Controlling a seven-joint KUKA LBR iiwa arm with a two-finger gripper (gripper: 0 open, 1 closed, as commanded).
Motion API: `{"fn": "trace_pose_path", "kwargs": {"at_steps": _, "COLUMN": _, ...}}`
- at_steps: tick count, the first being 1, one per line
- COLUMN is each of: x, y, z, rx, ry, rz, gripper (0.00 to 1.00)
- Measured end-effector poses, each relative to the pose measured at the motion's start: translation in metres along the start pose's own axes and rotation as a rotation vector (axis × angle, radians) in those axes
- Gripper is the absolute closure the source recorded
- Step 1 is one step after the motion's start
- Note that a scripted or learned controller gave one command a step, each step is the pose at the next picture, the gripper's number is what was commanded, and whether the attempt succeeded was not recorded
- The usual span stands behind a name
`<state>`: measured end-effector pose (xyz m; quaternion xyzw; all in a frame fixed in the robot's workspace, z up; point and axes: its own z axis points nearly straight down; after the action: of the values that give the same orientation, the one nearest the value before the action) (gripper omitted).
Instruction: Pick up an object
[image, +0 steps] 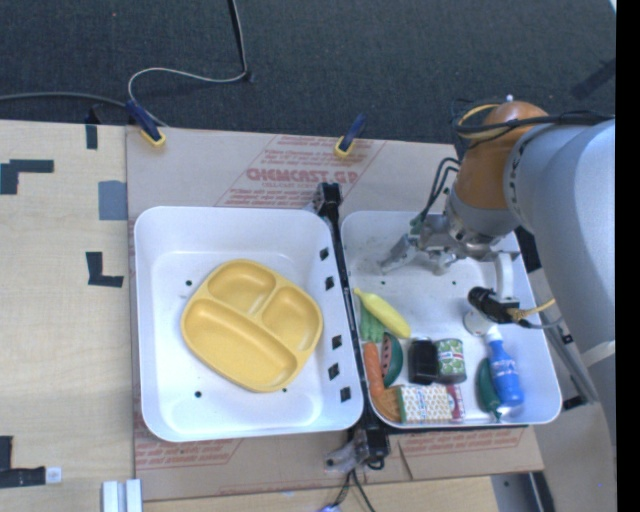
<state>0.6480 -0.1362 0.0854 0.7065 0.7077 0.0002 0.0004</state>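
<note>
Hand (400, 255) hovers just above the yellow banana (384, 313).

plate (252, 325): yellow | bottle (503, 374): blue | bins (160, 300): white | arm band (490, 160): orange

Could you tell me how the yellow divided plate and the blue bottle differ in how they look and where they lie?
The yellow divided plate is broad and flat; the blue bottle is slim and far smaller. The plate lies alone in the left bin; the bottle lies among other items in the right bin. Neither is between fingers.
</note>
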Motion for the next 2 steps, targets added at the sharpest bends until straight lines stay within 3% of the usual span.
{"fn": "trace_pose_path", "kwargs": {"at_steps": 1, "x": 0.0417, "y": -0.0029, "z": 0.0006, "rx": 0.001, "ry": 0.000, "rz": -0.001, "gripper": 0.00}}
{"fn": "trace_pose_path", "kwargs": {"at_steps": 2, "x": 0.0415, "y": -0.0030, "z": -0.0089, "rx": 0.002, "ry": -0.001, "rz": -0.002, "gripper": 1.00}}
